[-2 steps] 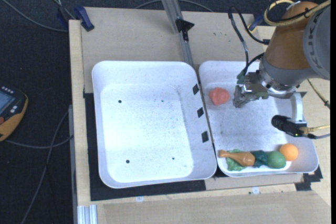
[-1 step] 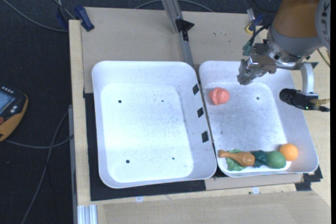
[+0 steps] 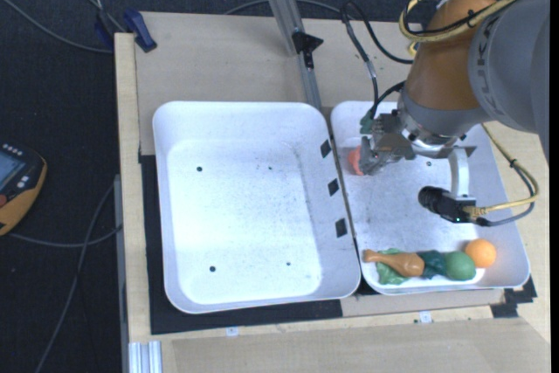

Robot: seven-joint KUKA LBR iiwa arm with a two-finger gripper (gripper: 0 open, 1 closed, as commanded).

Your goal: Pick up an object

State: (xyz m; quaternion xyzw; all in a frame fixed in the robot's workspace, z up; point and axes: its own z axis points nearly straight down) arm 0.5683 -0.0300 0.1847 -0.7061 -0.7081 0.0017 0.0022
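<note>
I see bright, even light coming from above. The left white bin (image 3: 236, 205) shines almost pure white, and its edges glow a bit. Shadows are soft and small; a dark strip sits under the bin's front rim. The floor around the bench (image 3: 218, 48) looks very dark. The whole picture is a little fuzzy and grainy, and the arm (image 3: 489, 57) looks softest.

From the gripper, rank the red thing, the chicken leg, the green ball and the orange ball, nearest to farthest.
Measured from the gripper, in the right bin:
1. Red thing, right beside it on the bin's left edge.
2. Chicken leg, at the bin's near edge.
3. Green ball and orange ball, near right corner; too close to call.
</note>
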